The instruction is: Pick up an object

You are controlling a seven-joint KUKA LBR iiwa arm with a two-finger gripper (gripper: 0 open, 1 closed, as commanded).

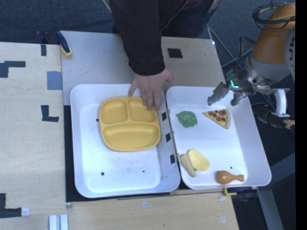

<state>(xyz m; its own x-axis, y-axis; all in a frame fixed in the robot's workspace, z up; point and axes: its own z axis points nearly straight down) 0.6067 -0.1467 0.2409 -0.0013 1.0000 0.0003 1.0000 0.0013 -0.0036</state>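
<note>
Right bin (249,143): open floor mid-bin between lettuce leaf (186,119), pizza slice (218,117), taco (194,162) and drumstick (229,178). Left bin (86,176): yellow divided plate (129,124) fills upper half; person's hand (149,89) rests on its far edge, blocking approach there.

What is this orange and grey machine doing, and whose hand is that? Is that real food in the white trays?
The machine is a robot arm, reaching in from the right. At its end is a gripper with two fingers, a bit like tongs. The fingers are spread apart above the right tray with nothing between them.

The picture comes from one camera looking down on the bench.

There are two white trays. The left bin holds a yellow divided plate, and a person's hand is touching its top edge. The right bin holds what looks like toy food: a green leaf, a pizza slice, a yellow taco-like piece and a chicken drumstick.

The robot's job is to pick one up.
</note>
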